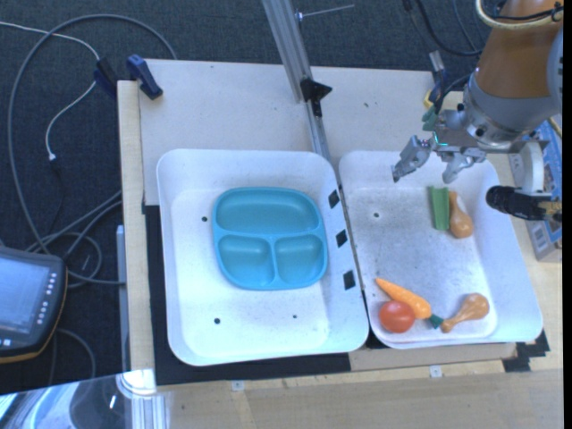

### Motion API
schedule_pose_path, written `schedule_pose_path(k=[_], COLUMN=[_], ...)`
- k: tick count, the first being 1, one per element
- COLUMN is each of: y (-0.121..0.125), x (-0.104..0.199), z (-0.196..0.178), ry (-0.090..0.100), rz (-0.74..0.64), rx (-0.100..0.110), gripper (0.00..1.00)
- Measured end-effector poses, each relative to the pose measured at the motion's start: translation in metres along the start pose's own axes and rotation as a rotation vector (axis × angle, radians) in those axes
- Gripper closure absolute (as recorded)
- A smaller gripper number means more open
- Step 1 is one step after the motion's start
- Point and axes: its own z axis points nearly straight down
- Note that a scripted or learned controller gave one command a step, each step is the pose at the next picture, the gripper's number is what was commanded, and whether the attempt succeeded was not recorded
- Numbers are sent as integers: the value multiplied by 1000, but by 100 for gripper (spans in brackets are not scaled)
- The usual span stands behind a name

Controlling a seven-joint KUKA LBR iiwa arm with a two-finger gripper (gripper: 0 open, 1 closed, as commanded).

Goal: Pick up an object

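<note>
Scanning from the left: left bin [183, 239] holds a blue divided plate [268, 238], flat, near its middle. Right bin [509, 275] carries an orange carrot [404, 293] touching a red tomato [397, 316] at the near edge, a tan gourd-shaped piece [468, 309] just beside them, and farther back a green stick [439, 207] lying against another tan piece [459, 220]. Gripper [432, 164] hangs above the bin's far edge, near the green stick, fingers spread apart, nothing between them.
</note>
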Motion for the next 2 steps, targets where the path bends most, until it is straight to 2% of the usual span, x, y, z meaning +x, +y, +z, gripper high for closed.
schedule_pose_path(k=[1, 2], y=[0, -3], x=[0, 8], z=[0, 47], ry=[0, 0], rz=[0, 1], rx=[-1, 5], gripper=[0, 0])
